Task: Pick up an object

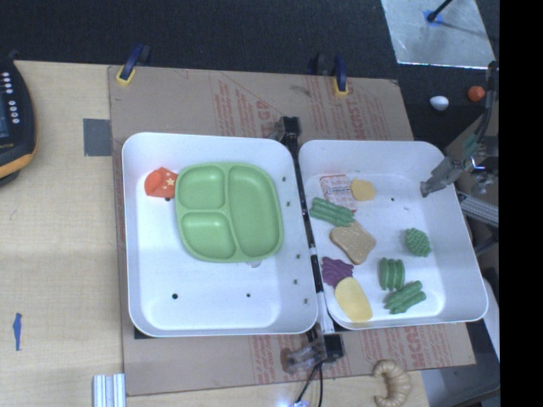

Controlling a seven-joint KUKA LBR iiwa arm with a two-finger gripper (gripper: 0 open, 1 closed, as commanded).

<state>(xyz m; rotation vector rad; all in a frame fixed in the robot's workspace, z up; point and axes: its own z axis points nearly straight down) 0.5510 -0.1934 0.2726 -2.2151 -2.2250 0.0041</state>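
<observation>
The right bin [450, 227] holds several toy foods: a pink and white packet [335, 186], a small yellow piece [363, 190], a green bean pod [331, 212], a toast slice [352, 242], purple grapes [336, 270], a yellow lemon [353, 299], a green pepper [390, 272], a second green pod [405, 297] and a knobbly green piece [416, 242]. My gripper [431, 185] hangs over the bin's far right rim, above and to the right of the knobbly green piece. Nothing is seen in its grasp.
The left bin [153, 295] bears a green divided plate [229, 210] and a red piece with a yellow star [159, 182] at its left. Both bins rest on clamped cardboard [212, 100]. A tan curled object [392, 381] lies in front, and a black and orange handset [13, 117] sits far left.
</observation>
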